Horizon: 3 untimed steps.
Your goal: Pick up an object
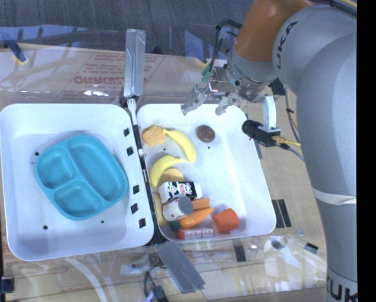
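My gripper (206,104) hangs over the far edge of the right bin (250,181), its two fingers spread apart with nothing between them. Just below it lies a small brown round cookie (205,133). To the left are a yellow banana (185,143), an orange-yellow piece (152,134) and a second banana (162,167). Near the bin's front sit a black-and-white carton (180,190), a carrot (197,217), an orange-red block (226,220) and a small red item (195,233).
The left bin (17,187) holds a blue divided plate (80,176). A grey bar (135,61) stands between the bins at the back. The arm's grey body (326,106) fills the right side.
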Each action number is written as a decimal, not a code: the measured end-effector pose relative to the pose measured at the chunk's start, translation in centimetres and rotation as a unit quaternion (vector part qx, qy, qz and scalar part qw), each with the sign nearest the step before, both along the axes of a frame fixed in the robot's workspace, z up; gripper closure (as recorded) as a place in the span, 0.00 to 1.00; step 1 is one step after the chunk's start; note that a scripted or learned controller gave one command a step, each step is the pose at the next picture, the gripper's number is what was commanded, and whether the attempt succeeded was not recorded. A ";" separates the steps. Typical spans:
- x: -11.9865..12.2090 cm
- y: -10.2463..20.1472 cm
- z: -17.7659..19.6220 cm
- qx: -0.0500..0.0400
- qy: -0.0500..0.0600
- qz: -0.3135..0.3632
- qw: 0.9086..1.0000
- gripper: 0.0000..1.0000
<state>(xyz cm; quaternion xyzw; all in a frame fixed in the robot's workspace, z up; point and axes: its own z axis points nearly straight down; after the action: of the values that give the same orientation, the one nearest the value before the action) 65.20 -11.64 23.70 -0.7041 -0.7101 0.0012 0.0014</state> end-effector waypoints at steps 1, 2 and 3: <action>-0.2 -1.0 -13.5 0.001 0.005 0.058 0.998 0.00; 0.3 -1.0 -11.8 0.000 -0.001 0.060 0.998 1.00; 0.3 -1.0 -11.9 0.000 0.000 0.060 0.998 0.00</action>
<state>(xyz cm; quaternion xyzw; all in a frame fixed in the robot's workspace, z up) 65.47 -12.65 11.84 -0.6601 -0.7512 0.0011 0.0010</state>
